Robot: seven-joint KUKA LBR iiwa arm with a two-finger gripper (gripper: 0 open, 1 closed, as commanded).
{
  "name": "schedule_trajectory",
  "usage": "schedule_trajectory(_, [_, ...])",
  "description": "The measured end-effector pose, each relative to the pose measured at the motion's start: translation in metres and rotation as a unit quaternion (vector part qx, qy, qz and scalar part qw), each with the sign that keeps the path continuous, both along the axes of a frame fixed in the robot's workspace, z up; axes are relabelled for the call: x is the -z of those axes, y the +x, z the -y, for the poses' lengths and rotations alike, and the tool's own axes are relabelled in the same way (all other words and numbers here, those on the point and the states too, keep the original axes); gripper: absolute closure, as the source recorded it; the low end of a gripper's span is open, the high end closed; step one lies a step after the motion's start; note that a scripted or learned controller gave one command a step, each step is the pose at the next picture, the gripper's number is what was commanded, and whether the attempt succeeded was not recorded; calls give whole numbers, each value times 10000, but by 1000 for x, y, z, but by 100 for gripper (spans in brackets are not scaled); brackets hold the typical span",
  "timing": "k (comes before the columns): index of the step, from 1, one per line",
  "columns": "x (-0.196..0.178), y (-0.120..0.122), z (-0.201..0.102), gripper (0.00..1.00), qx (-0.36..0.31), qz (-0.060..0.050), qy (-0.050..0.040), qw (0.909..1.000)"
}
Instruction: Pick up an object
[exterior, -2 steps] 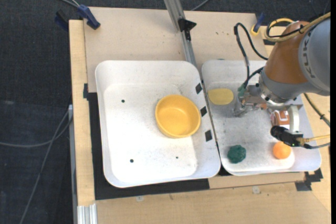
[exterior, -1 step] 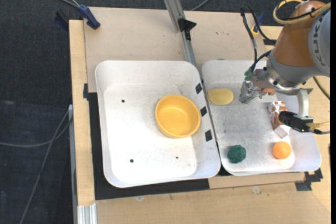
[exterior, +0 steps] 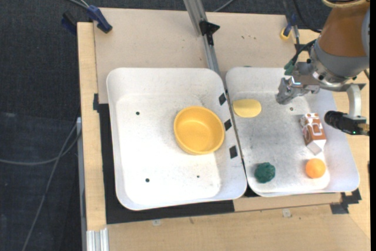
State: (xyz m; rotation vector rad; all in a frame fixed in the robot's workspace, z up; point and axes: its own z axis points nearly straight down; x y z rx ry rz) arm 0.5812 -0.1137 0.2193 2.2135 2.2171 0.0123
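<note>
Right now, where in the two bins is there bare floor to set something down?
Left bin: open floor all around the yellow bowl. Right bin: a bare middle strip between yellow disc and green ball; crowded by carton, orange ball and gripper.

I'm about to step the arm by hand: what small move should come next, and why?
Probably shift the gripper a little toward the pale yellow oval piece and lower it. The gripper hangs over the right bin just beside that piece, with nothing visibly between its fingers. The orange ball, green ball and small carton lie farther off.
</note>
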Motion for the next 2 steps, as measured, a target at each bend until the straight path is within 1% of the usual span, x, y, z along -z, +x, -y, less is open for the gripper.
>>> schedule_trajectory(1, [-6,-28,-46,100,-16,-107,42,9999])
schedule_trajectory(2, [-1,-41,-103,100,-21,-133,43,9999])
